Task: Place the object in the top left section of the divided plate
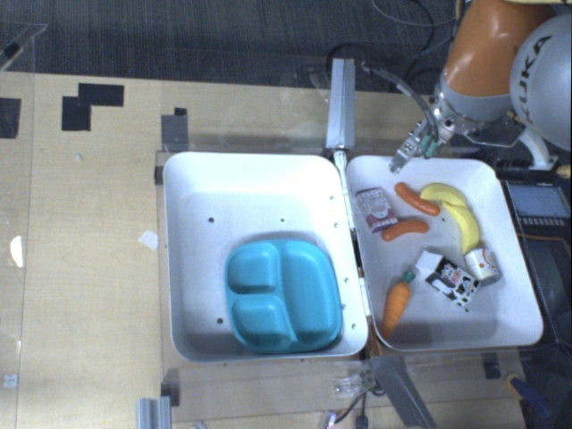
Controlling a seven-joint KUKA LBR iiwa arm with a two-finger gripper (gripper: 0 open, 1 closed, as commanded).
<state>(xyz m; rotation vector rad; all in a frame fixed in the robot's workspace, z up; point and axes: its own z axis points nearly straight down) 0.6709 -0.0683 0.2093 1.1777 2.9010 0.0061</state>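
Note:
A blue divided plate [284, 295] lies in the left bin [192, 239], toward its front; its top left section [253, 271] holds nothing. The right bin [509, 311] holds the loose objects: two orange-red sausages [417, 198] [404, 229], a yellow banana [458, 214], a small red-and-white packet [375, 206], a toy carrot [396, 300], a black-and-white box [450, 278] and a small can [483, 264]. My gripper [402, 157] hangs over the far edge of the right bin, just beyond the packet and the upper sausage, with nothing seen in it.
A metal divider post [340, 105] stands between the bins at the back. The grey and orange arm [487, 43] fills the upper right. Cables [407, 7] trail across the dark floor behind the bench.

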